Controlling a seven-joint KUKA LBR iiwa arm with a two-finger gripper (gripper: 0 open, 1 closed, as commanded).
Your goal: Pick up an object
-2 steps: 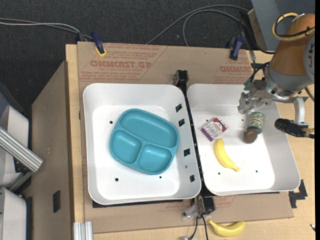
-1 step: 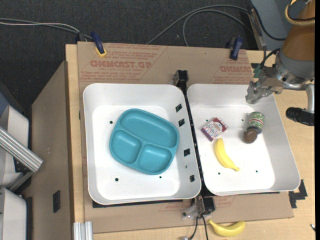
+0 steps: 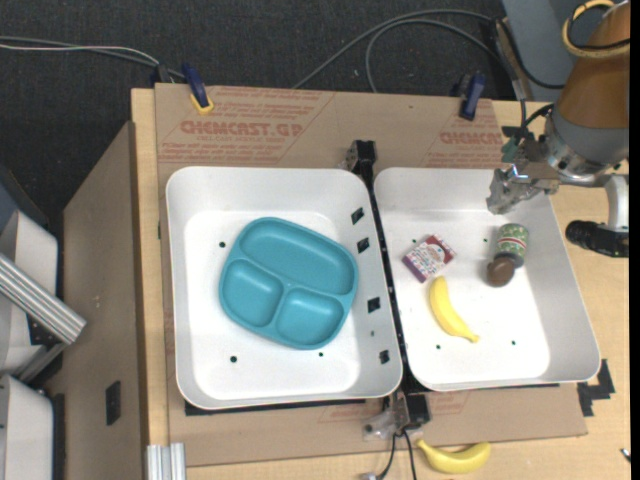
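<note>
The right bin point(image 3: 560, 358) holds three things. A yellow banana point(image 3: 450, 311) lies near its middle, a small pink-and-white packet point(image 3: 428, 257) lies just above and left of it, and a small tin with a green label and brown end point(image 3: 506, 254) lies on its side toward the right. My gripper point(image 3: 503, 194) hangs over the upper right part of this bin, above the tin and apart from it. Nothing shows between its fingers.
The left bin point(image 3: 190, 218) holds a teal divided plate point(image 3: 288, 282). A black divider with clips point(image 3: 372, 268) runs between the bins. A second banana point(image 3: 458, 455) lies outside on the bench's front edge. Blue clamps point(image 3: 198, 93) point(image 3: 471, 96) sit at the back.
</note>
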